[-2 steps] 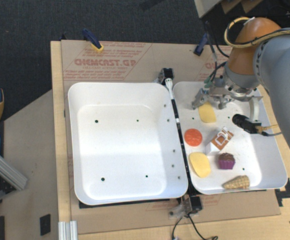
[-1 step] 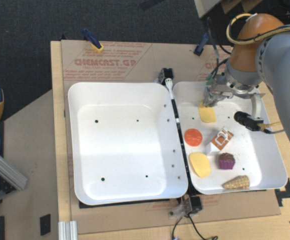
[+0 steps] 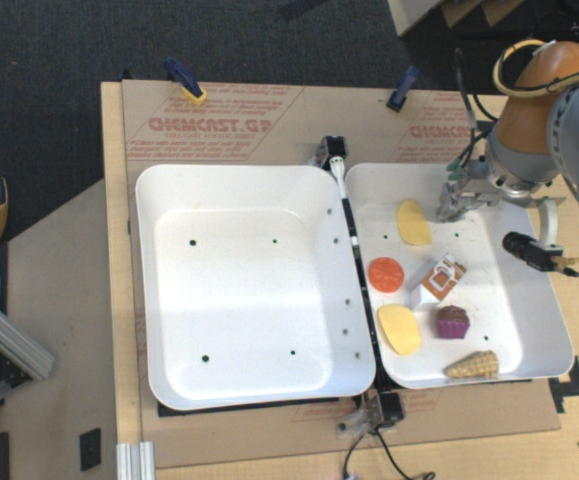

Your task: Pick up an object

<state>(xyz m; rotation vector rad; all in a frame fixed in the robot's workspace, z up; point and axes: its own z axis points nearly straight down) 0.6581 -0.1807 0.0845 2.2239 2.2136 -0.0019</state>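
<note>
White plastic makes up both shallow bins on the cardboard-topped desk [image 3: 269,118]; the left bin [image 3: 169,268] shows bare floor, and the right bin [image 3: 539,328] carries every loose item. Nothing has been lifted, as far as can be judged: the pale yellow oval piece [image 3: 414,222] lies near the bin's back, the round orange-red disc [image 3: 386,274] sits by the dividing rims, the small orange-and-white block [image 3: 443,279] rests just beside it, a second yellow lump [image 3: 400,329] and a dark purple ridged cup-shaped piece [image 3: 452,322] lie nearer the front, and a tan textured cone [image 3: 472,366] sits at the front edge.

The grey metal claw [image 3: 452,204] hangs low over the back of the right bin, just beside the pale yellow oval piece, with nothing seen in it. So the whole pick appears to remain: choosing, closing, lifting.

Whether the claw is apart or together cannot be told; it is small and tangled with cables. The arm's upper part is cut off at the right edge.
</note>
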